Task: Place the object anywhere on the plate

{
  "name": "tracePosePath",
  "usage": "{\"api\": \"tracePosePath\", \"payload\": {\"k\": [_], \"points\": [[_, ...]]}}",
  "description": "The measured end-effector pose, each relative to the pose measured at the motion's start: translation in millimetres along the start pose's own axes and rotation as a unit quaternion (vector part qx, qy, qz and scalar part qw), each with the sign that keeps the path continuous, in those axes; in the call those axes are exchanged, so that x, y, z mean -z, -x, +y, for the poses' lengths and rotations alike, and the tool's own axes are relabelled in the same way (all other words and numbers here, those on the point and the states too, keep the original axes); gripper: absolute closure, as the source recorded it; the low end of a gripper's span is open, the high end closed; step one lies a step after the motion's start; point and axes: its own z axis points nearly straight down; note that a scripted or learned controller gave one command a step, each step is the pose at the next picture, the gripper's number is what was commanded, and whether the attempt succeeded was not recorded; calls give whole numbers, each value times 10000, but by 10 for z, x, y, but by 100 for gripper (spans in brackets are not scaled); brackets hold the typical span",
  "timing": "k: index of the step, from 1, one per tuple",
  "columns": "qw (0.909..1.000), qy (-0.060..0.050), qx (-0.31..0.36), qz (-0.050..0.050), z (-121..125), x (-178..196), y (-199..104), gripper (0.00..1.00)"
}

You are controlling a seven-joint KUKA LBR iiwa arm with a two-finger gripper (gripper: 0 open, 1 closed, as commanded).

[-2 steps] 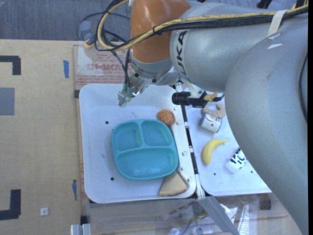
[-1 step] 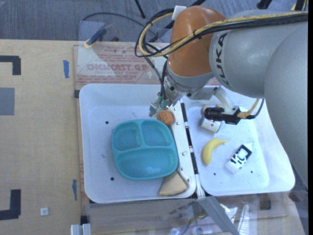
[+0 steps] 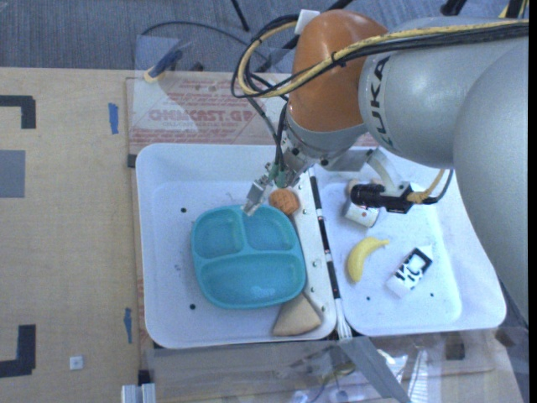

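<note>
Camera view: gripper [image 3: 262, 193] hovered at teal divided plate's [image 3: 248, 257] upper rim, finger state impossible to tell; orange object [image 3: 284, 200] sat on left bin [image 3: 159, 250] floor just beside that rim, apparently ungrasped. Judged risk: closing off-centre, nudging it against the bin wall.

A single fixed camera looked down at a slant from above the tabletop [image 3: 67, 225], close enough that both white bins [image 3: 159, 225] filled the middle of the view. The arm [image 3: 436, 82] entered from the right, looming large near the lens.
</note>
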Motion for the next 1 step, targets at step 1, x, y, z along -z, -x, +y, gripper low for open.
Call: {"api": "tracePosePath", "payload": {"k": [1], "points": [[10000,22,-7,-12,8,110,12,100]]}}
